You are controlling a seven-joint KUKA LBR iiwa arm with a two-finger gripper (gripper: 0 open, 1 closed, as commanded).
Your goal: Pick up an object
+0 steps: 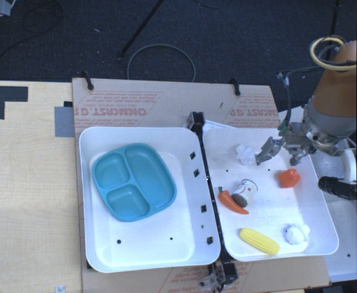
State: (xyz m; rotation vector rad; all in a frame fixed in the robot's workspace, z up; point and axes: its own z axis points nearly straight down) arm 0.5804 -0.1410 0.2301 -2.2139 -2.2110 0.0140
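Because the task names no particular item, you can take the small orange-red block (288, 177) as its likeliest thing: it lies in the right bin (328, 249) just below and beside the gripper (282, 151), closer to it than anything else. It looks smooth, chunky and hard-edged, which should give flat faces to pinch. You see the jaws spread wide, one dark finger angled left and the other down to the right, with nothing between them; that spread suits a descent over a loose piece, in my judgement. Moving outward, a crumpled white lump (245, 154) sits left of the gripper, soft and irregular. Toward the bin's middle a carrot (233, 201), tapered and glossy orange, touches a small white-and-dark cylinder (246, 191) lying on its side, so those two would crowd a grasp. Near the front edge lies a yellow corn cob (259, 240), ridged and rounded, with a white fluffy ball (296, 234) near it to the right. Across the black divider (205, 188), the left bin (96, 243) holds a teal plastic tray (133, 180) with three moulded compartments, too broad and flat for these jaws. Both bins rest on cardboard (166, 105) laid on the desk (25, 194).
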